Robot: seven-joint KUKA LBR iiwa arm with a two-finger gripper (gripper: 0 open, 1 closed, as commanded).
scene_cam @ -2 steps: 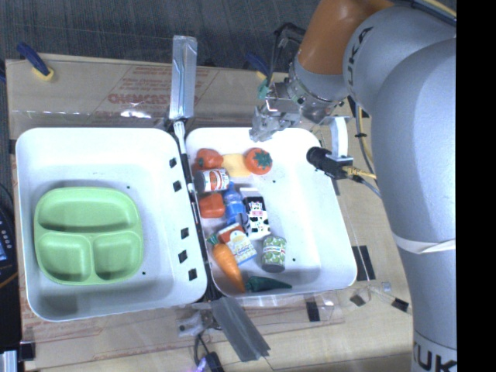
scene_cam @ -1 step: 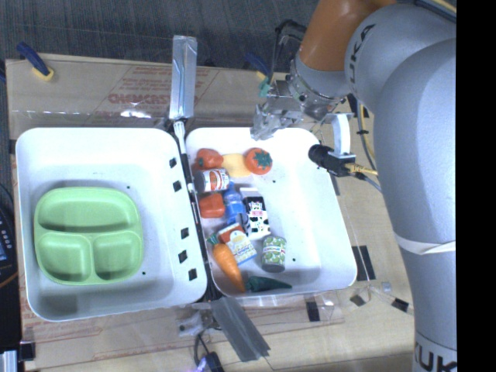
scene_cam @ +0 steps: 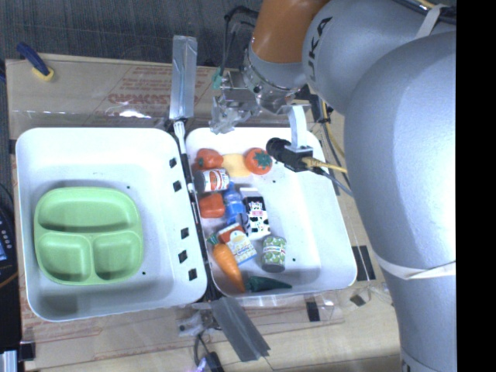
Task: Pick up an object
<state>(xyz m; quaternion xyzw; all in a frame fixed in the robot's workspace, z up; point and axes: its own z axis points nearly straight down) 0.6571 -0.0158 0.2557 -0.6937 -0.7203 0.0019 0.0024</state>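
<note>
Pincer hung over the far rim of the right-hand shallow white bin; finger state could not be told. Round red-orange toy tomato lay just below it, nearest; orange plastic carrot lay farther, slanted.

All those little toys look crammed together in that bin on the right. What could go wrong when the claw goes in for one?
1. The toys are packed along the right bin's left side: the can touches a tomato, so the gripper could nudge or pinch two things at once.
2. The carrot lies against the bin wall, leaving little room for fingers.
3. The round tomatoes may roll away or slip out.
</note>
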